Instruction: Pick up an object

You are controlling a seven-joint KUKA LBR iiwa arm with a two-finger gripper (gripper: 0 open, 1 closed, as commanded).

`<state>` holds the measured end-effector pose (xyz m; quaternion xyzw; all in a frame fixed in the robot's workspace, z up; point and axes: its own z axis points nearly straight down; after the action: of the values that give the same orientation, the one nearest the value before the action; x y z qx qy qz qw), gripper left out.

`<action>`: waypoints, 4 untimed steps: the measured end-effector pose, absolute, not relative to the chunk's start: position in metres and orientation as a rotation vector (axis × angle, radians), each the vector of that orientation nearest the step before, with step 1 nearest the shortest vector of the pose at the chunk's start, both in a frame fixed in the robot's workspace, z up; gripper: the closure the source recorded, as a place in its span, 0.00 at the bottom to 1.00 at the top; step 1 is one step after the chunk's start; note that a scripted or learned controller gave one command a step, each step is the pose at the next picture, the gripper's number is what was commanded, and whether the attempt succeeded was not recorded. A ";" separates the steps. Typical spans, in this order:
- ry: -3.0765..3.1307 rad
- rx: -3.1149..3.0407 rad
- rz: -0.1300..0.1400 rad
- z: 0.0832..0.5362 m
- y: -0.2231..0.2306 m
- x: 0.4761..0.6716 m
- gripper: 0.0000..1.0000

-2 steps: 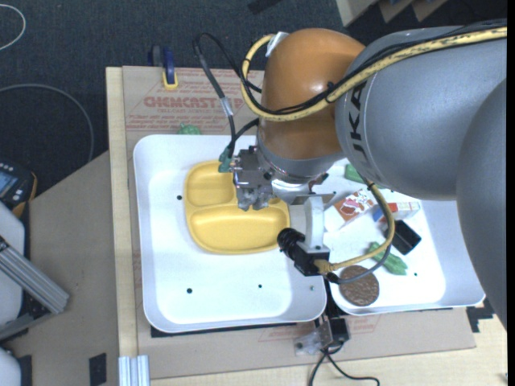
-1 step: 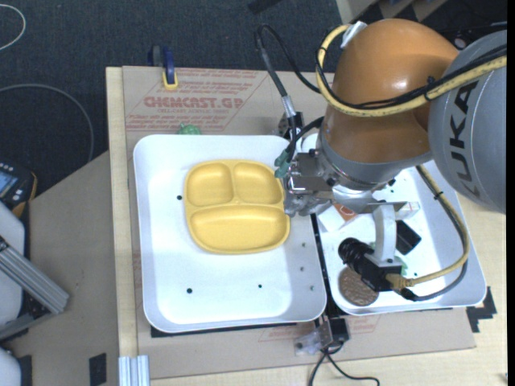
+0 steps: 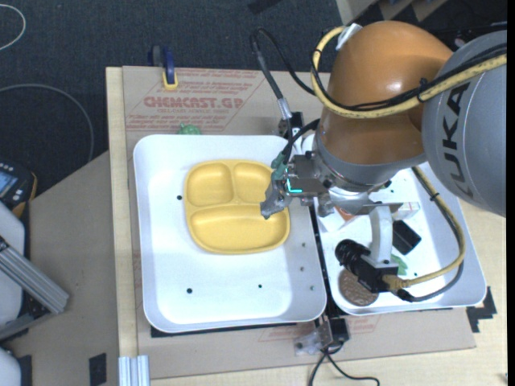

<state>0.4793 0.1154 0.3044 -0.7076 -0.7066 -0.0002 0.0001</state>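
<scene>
1. Yellow divided plate [image 3: 229,211] lies flat in the left bin [image 3: 161,240], towards that bin's right side.
2. Hand [image 3: 272,207] sits low at the plate's right rim. This is probably because the raised edge offers a grip that the flat tray does not.
3. Hand apart or together: cannot tell, since the wrist hides it.
4. Judgement: the plate rests level, so it is not yet lifted.

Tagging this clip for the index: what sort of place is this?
Probably a robotics lab bench, not a production line: a KUKA arm over a white bin holding a yellow divided tray, a benchtop of Chemcast-printed sheet with a clamp, and dark carpet around it.
</scene>
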 end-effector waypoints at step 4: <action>-2.212 -2.224 0.015 0.383 0.116 0.478 1.00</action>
<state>0.4784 0.1156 0.3828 -0.7089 -0.7053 0.0049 0.0024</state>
